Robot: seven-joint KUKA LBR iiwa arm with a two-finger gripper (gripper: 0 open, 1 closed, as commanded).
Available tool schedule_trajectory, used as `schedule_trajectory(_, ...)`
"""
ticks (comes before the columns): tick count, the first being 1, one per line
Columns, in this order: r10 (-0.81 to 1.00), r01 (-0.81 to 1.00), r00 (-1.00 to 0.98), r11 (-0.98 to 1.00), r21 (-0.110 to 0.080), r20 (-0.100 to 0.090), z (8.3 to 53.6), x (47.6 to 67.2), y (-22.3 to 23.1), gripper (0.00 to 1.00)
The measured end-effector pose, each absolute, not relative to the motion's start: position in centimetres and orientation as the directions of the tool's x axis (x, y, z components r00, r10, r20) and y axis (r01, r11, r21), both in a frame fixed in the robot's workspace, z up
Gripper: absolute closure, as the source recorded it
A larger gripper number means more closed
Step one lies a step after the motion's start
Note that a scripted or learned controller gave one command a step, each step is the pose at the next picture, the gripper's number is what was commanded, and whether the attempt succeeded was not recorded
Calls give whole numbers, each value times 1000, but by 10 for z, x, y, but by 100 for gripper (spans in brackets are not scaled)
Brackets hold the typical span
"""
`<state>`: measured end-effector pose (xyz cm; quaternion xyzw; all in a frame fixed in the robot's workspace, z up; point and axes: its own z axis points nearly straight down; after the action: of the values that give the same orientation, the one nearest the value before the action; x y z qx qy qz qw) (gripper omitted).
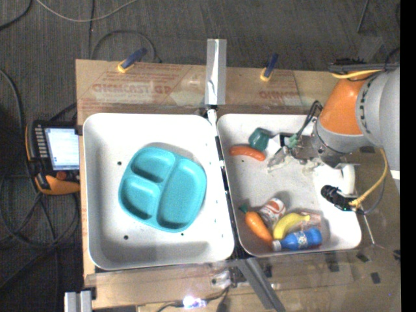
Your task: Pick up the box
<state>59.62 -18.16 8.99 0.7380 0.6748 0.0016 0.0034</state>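
Fingers [276, 160] of the gripper [292, 164] stand spread apart over the far half of the right bin [242, 182], with only bare white floor between them. They pinch nothing. Behind them the grey arm [390, 112], with its orange band [343, 109], crosses the bin's right wall.

Just off the nearer finger, toward the far edge of the same bin and about midway along it, sits the box [260, 137]. It is small and teal, and it lies apart from the finger, not touching it. Beside the box, closer to the bin's left wall, lies an orange-red sausage [247, 152].

Along the near edge of the right bin the remaining things are bunched together:
- A carrot [257, 225] lies slantwise toward the near-left corner.
- A small can [273, 208] is tipped beside it.
- A banana [290, 223] lies against the can.
- A blue bottle [300, 239] lies on its side at the near wall (its cap end points left).

The left bin [97, 138] carries a turquoise divided plate [162, 187] at its middle, well apart from all four walls.

Both bins rest on the brown bench [149, 83], whose far edge bears two clamps, one [132, 58] behind the left bin and one [269, 65] behind the right.
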Motion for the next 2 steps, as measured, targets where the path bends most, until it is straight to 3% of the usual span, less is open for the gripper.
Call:
schedule_trajectory(1, 995, 995, 101, -101, 13, -3, 91, 544, -170, 0)
schedule_trajectory(2, 993, 992, 121, -121, 19, -4, 91, 509, -168, 0)
